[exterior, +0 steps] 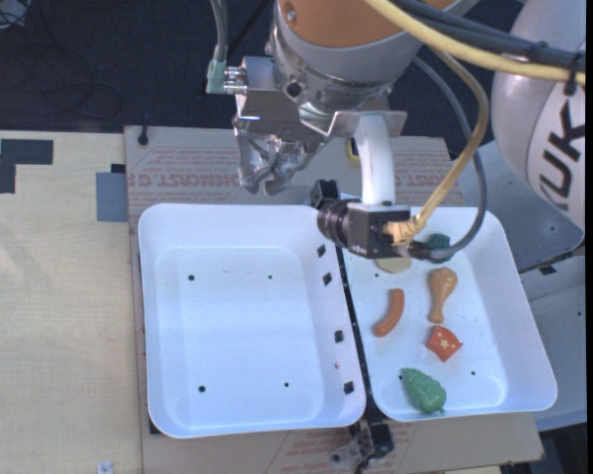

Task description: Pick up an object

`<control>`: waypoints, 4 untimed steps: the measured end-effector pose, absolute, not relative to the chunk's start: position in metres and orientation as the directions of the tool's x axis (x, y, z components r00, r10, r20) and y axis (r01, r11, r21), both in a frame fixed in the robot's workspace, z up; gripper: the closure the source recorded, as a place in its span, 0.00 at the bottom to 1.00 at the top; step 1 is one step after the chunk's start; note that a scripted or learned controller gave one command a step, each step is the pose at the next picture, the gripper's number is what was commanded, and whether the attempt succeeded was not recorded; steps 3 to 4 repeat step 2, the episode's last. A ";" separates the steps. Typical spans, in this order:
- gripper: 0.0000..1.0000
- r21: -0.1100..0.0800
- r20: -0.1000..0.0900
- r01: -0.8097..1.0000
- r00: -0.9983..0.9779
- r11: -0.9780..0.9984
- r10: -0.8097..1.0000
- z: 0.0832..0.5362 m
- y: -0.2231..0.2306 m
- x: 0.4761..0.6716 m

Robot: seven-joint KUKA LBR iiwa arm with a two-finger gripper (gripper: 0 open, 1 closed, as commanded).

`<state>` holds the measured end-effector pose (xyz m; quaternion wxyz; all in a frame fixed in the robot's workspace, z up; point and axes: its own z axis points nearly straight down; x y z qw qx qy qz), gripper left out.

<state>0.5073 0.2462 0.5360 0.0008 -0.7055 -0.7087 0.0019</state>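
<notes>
My gripper (269,174) hangs high over the far edge of the left bin (168,265), under the grey wrist with its orange band. In the right bin (519,363) lie an orange sausage (389,312), a tan drumstick (441,291), a red block with a yellow star (443,343) and a bumpy green piece (424,390). A small dark green item (438,242) and a pale round piece (393,263) sit at that bin's far side, partly hidden by a black unit (361,227) on the arm. Nothing shows under the gripper.
A raised divider (344,334) with black clips separates the two bins. Both bins rest on cardboard (178,171) over a pale bench. Yellow and black cables (455,181) hang from the arm over the right bin's far side.
</notes>
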 end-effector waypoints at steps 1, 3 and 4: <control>1.00 -0.009 -0.004 1.000 -0.002 0.002 1.000 0.509 0.243 0.477; 1.00 -0.009 -0.006 1.000 0.002 -0.003 1.000 0.420 0.243 0.544; 1.00 -0.009 -0.006 1.000 0.002 -0.003 1.000 0.420 0.243 0.544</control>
